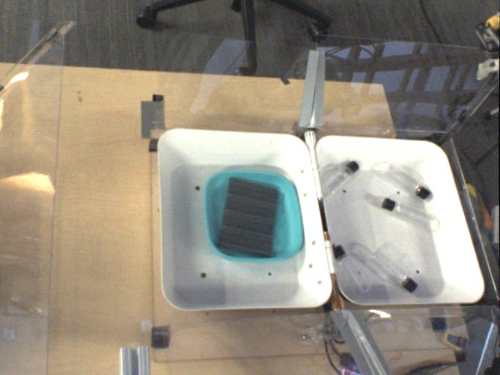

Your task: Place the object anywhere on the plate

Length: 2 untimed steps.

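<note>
Resting flat on teal plate (291, 226), dark ridged block (248, 216), seemingly foam, left bin (180, 233).

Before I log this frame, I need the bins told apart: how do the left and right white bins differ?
The left bin holds a teal plate with a dark ribbed block lying on it; the right bin holds several clear tubes with black caps. The left bin's load sits stacked in its middle; the right bin's tubes lie scattered. Both are shallow, white, round-cornered, and sit side by side.
</note>
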Tool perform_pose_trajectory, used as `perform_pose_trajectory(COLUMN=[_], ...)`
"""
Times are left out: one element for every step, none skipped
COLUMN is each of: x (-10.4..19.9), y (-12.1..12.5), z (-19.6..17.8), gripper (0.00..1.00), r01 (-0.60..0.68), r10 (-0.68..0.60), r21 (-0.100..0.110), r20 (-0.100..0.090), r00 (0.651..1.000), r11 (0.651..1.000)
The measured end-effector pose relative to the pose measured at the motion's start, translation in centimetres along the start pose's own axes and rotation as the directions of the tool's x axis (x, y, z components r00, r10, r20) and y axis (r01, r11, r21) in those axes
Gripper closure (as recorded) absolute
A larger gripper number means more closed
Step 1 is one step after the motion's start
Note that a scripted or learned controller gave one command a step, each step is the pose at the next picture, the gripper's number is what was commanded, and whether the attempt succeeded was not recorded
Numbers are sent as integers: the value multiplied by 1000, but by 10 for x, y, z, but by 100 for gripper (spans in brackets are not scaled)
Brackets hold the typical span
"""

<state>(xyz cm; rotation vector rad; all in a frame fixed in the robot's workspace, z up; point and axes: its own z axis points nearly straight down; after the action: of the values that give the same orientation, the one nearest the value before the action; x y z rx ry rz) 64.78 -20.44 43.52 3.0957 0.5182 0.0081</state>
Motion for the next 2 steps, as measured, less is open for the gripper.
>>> perform_pose_trajectory(x=[9,16], y=[3,5], z=[-1,-1], gripper=[0,0], r01=[-124,-122], r10=[124,122], r21=[0,0], r20=[-5,-5], r00=[992,993], r11=[992,993])
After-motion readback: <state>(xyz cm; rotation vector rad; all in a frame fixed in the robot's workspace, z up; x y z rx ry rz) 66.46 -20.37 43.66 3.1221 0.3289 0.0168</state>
